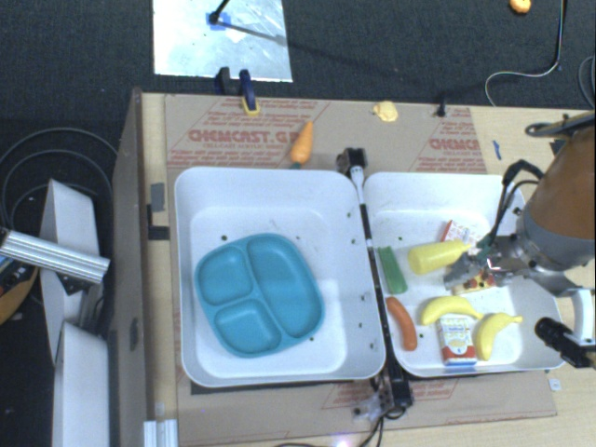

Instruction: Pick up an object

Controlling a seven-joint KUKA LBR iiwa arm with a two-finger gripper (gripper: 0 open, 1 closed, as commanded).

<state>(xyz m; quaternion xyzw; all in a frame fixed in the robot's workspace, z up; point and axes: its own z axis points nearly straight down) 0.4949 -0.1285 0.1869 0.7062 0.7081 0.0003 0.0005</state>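
Observation:
The right bin (419,198) holds several small items. A yellow cylinder (434,256) lies near its middle, with a red and white box (457,231) behind it. A green stick (391,270) and an orange-red sausage (401,323) lie along the left wall. Two yellow bananas (450,307) (496,331) flank a small white carton (457,341) at the front. My gripper (473,271) hangs low over the bin, right of the yellow cylinder and just behind the bananas. Something small and red shows at its tip.
The left bin (214,194) holds a blue divided plate (259,292). An orange carrot (301,142) and a small yellow piece (386,112) lie on the cardboard behind the bins. The arm (559,212) covers the right bin's right side.

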